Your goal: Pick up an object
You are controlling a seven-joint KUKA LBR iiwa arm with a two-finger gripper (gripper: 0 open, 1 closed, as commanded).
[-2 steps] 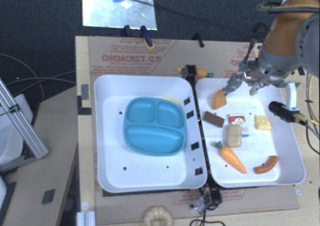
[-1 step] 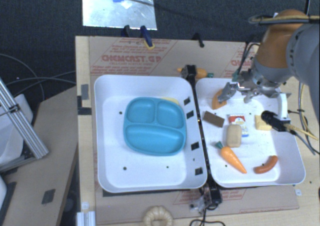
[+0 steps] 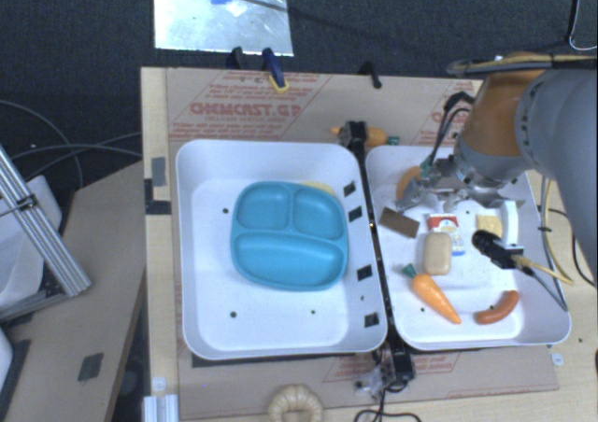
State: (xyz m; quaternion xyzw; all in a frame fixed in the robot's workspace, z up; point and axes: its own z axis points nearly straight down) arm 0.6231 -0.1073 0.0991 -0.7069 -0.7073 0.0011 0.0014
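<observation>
Dark carpet [image 3: 75,37] surrounds the tabletop [image 3: 243,107], which is covered by printed brown board. A shiny sheet [image 3: 252,9] lies on the carpet beyond it. We take the tan bun [image 3: 436,253] as our reference.

- The tan bun lies near the middle of the right bin [image 3: 523,327].
- The left bin [image 3: 192,224] sits view-left of the bun and touches the right bin along their shared edge. It carries a blue divided plate [image 3: 288,233], which lies flat.
- A carrot [image 3: 437,297] lies just beside the bun on the camera side, with its tip pointing view-right.
- A sausage [image 3: 495,308] lies view-right of the bun, toward the camera and apart from it.
- A brown block [image 3: 399,222] lies just view-left of the bun, on the far side.
- A red-and-white packet [image 3: 443,222] lies just beyond the bun.
- A yellow piece [image 3: 488,222] lies beyond the bun, to view-right.
- An orange piece [image 3: 407,183] lies farther beyond the bun, near the bin's far wall.

The grey arm [image 3: 551,121] comes in from view-right. The tool [image 3: 432,179] is low over the bin beyond the bun, just beside the orange piece. We cannot tell whether the tool is apart or together, and we see nothing held in it.
</observation>
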